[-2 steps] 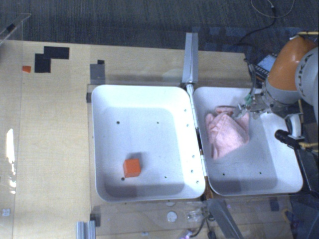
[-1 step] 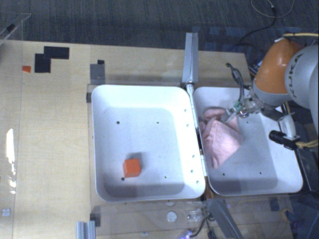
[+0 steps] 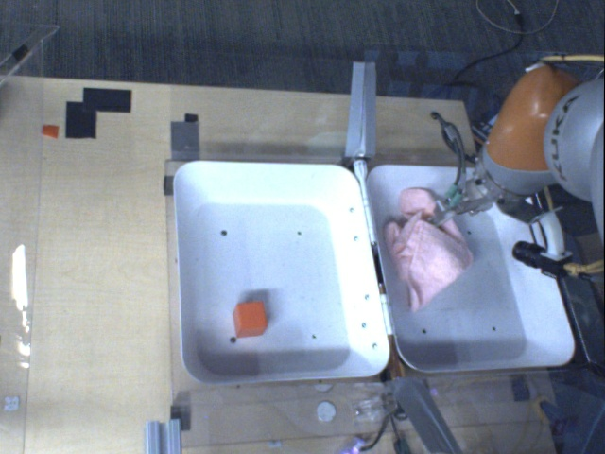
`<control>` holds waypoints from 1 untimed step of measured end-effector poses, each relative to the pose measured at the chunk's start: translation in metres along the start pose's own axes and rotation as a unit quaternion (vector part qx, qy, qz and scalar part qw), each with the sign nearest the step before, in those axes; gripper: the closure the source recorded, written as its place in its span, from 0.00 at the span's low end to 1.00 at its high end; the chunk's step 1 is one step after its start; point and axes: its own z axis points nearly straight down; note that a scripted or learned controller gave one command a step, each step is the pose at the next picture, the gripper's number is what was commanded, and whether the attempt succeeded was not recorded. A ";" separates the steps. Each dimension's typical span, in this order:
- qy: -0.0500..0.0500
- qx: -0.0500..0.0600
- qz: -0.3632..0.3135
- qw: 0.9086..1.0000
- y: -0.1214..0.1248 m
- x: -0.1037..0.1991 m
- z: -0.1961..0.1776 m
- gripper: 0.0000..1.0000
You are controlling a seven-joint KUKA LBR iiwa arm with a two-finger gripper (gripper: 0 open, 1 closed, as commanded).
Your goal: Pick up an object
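Fingers: the gripper (image 3: 452, 202) sits low in the right bin, its tips pressed into the upper edge of the pink cloth; whether they are released or clenched on fabric cannot be told, since the tips blur into the folds.
Arm: the grey arm (image 3: 577, 145) reaches in from the right, its orange band (image 3: 527, 121) above the wrist, the wrist angled down and to the left toward the cloth.
Pink cloth: a crumpled pink cloth (image 3: 427, 249) lies in the left half of the right bin, near the wall shared with the other bin; a bunched lump sits at its top, beside the gripper, and the rest spreads downward to a point.
Right bin: a shallow white bin (image 3: 510, 339), its lower and right floor bare.
Left bin: a shallow white bin (image 3: 284, 253), touching the right bin along the middle divider.
Orange block: a small orange block (image 3: 250, 319) rests on the left bin's floor, toward its lower left, well apart from the gripper.
Bench: a pale wooden bench (image 3: 95, 272) bears both bins.
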 end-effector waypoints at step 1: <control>0.000 0.000 0.000 1.000 0.000 0.000 0.000 0.00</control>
